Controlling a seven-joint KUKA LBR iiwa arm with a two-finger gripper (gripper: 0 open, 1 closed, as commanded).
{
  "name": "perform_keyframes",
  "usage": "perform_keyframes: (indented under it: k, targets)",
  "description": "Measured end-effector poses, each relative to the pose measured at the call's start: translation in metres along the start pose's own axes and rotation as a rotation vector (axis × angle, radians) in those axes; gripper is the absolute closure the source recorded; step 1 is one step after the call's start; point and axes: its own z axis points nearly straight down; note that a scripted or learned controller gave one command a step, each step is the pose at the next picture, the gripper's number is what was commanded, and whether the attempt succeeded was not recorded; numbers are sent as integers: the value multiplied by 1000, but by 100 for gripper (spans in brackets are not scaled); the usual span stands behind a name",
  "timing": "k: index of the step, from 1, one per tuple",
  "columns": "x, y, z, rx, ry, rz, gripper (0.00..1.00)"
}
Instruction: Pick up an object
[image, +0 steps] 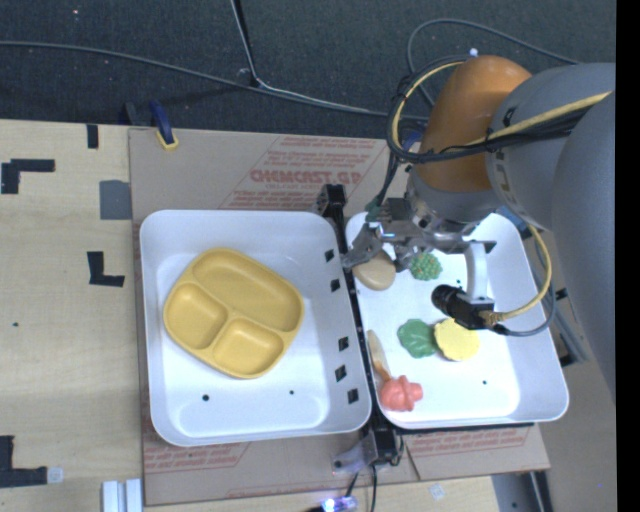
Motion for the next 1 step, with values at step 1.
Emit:
perform_keyframes:
  k: [1]
  targets:
    - [57,20,9,0,0,-2,100]
